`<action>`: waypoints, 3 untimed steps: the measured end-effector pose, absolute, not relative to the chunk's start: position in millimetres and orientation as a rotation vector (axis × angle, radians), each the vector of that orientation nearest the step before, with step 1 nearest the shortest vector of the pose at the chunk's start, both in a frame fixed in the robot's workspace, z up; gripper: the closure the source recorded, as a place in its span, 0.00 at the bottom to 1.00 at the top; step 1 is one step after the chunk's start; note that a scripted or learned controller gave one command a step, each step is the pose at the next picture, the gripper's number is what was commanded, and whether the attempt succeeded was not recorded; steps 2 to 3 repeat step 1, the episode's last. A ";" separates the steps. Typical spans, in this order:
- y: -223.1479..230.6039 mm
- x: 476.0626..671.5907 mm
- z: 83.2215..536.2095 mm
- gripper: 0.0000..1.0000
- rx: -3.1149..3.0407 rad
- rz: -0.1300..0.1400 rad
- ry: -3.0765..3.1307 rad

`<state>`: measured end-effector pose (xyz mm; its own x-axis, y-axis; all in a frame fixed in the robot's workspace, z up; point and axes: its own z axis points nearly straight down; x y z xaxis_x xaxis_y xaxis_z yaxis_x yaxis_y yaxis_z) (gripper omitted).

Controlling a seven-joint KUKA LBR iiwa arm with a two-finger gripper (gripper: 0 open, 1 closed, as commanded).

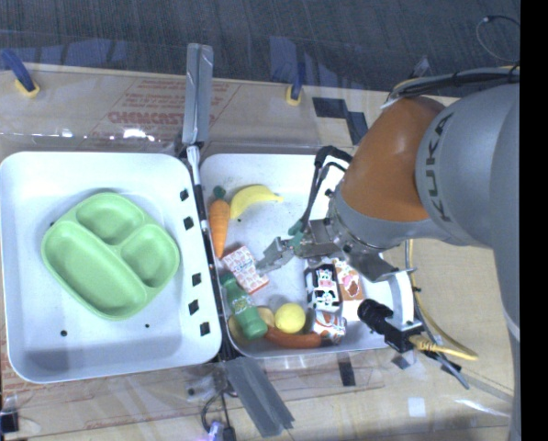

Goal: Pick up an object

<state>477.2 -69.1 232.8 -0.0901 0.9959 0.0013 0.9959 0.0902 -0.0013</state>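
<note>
a green divided plate (111, 254) lay in the left bin (16, 246). in the right bin (255, 168) lay a carrot (218, 225), a banana (252, 197) and a lemon (291, 318); the gripper (287, 246) hung over them, its opening impossible to tell

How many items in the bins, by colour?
Green: 2, the divided plate and the bottle
Yellow: 2, the banana and the lemon
Orange or red: 2, the carrot and a long piece at the near wall
Printed cartons: 2, pink-patterned and cow-print
Total: 8 that I can make out; the arm hides part of the right bin.
</note>
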 end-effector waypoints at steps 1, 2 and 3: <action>-127.6 500.5 147.9 0.00 -2.146 0.005 -2.288; -127.6 500.5 147.9 0.00 -2.146 0.005 -2.288; -127.6 500.5 147.9 0.00 -2.146 0.005 -2.288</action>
